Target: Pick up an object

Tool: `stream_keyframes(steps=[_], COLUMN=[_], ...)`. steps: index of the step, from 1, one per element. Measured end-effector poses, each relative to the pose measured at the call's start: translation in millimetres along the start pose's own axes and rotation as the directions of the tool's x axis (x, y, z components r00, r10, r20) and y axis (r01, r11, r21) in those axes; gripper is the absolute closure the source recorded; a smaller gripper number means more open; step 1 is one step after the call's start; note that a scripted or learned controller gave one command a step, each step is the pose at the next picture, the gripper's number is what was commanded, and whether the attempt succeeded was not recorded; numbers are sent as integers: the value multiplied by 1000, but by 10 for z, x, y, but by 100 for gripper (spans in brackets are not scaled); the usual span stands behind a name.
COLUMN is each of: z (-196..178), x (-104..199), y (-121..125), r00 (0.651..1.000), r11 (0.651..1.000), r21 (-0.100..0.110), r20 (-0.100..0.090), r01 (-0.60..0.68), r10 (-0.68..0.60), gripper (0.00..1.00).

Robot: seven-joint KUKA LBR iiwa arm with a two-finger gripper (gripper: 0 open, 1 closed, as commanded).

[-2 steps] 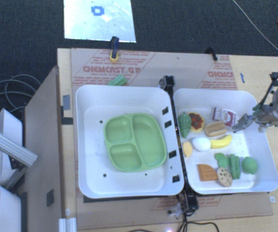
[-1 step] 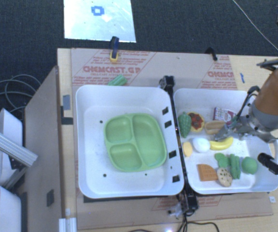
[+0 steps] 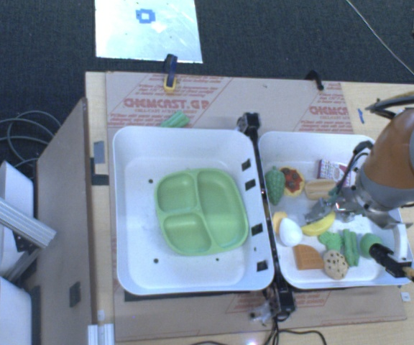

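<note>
Objects for picking lie crowded in the right bin (image 3: 293,146), which sits touching the left bin (image 3: 131,192) on the tabletop (image 3: 63,192). The left bin holds a green compartment tray (image 3: 200,210), lying flat near its middle. The arm (image 3: 401,160) reaches in from the right, above the right bin. Its pincer (image 3: 327,208) hangs low over the bin's middle, just above a yellow banana (image 3: 320,225); whether it is released or clenched cannot be told. At the far side of that bin lie a green ridged vegetable (image 3: 274,184), a red-and-yellow item (image 3: 292,180), a tan roll (image 3: 319,188) and a small printed packet (image 3: 329,169). Nearer lie a white egg (image 3: 290,231), an orange wedge (image 3: 308,257), a speckled cookie (image 3: 335,264) and green pieces (image 3: 345,243).
</note>
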State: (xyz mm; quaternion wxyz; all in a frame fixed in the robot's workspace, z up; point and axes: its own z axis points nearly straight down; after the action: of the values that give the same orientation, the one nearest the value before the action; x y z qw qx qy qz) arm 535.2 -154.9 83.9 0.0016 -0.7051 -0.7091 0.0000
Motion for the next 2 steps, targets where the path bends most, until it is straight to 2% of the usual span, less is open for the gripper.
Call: stream_keyframes(steps=[1,2], z=[-111,-252], x=[-25,373], y=[24,613], r00=[1000,1000], r11=[1000,1000], r21=[-6,-9], r20=[3,2], r01=[-1,4], r10=[1,-4], gripper=[100,100])
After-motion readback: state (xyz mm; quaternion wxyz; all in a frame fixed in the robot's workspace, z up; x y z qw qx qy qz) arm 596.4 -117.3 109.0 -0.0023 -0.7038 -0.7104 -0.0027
